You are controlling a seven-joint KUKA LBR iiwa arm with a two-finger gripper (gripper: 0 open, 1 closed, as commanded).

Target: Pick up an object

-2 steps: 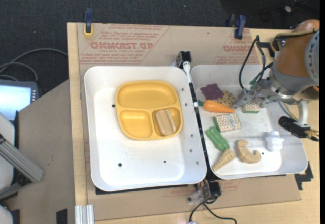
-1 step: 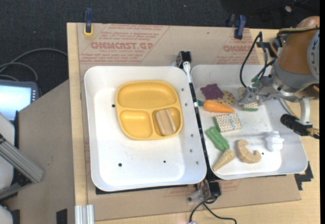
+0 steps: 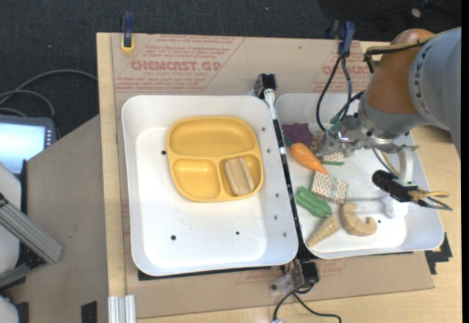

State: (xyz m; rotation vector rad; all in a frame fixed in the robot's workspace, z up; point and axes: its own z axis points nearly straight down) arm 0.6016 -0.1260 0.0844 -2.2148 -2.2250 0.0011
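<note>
The two-finger gripper (image 3: 333, 140) hangs low over the right white bin (image 3: 418, 234), just above the orange plastic carrot (image 3: 308, 157); how it is set cannot be told. Red print on the brown cardboard sheet (image 3: 183, 58) reads "CHEMCAST GP". The grey arm with its orange band (image 3: 392, 83) reaches in from the right, wrist bent down. The left white bin (image 3: 146, 168) holds a yellow divided plate (image 3: 201, 138).

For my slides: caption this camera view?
Arm's claw over right bin of toy food; yellow tray in left bin.
</note>
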